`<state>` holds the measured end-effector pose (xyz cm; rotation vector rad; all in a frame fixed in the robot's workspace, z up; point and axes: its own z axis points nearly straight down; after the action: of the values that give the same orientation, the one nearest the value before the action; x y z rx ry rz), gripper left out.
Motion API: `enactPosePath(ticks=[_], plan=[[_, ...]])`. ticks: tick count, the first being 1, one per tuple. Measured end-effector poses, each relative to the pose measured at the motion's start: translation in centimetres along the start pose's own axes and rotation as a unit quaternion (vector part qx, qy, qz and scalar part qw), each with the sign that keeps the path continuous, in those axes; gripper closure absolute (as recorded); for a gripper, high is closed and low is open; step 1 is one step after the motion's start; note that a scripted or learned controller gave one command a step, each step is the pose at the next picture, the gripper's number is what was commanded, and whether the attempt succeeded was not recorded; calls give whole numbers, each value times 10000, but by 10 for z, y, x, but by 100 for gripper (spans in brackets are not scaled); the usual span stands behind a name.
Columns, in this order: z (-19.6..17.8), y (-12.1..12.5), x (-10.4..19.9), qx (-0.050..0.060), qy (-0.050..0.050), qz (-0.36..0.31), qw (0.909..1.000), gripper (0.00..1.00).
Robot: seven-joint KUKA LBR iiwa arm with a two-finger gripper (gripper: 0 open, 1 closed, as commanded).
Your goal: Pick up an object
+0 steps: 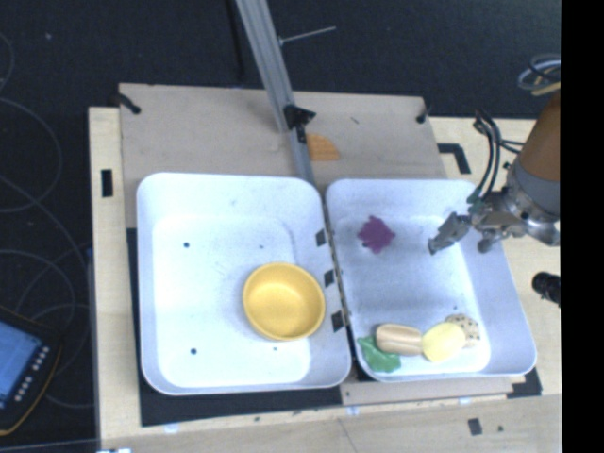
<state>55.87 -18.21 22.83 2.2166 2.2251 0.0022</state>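
Arm: comes in from the right, orange band up by the edge, gripper (464,237) hanging over the upper right part of the right bin (491,281).
Gripper state: fingers look spread apart with nothing between them, so it's let go / not carrying anything.
Right bin stuff: small purple object (376,233) sitting in the upper left area, off to the left of the gripper and not touching it. Along the front edge there's a little cluster: tan roll-shaped piece (397,338), a yellow lemon-looking thing (443,343) right up against it, a speckled pale ball (464,327) just behind that, and a green scrap (376,354) poking out at the front left corner.
Left bin (189,215): yellow bowl (282,300) sitting upright, lower right part, near the divide between bins.
Bench: small orange tag (321,147) behind the bins, next to the slanted metal rail (267,59).
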Motion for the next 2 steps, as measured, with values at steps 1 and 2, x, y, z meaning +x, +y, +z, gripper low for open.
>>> enactPosePath(ticks=[1,2], plan=[[0,0,0,-2,1,3,10000,0],[63,-1,-3,33,-8,22,10000,0]])
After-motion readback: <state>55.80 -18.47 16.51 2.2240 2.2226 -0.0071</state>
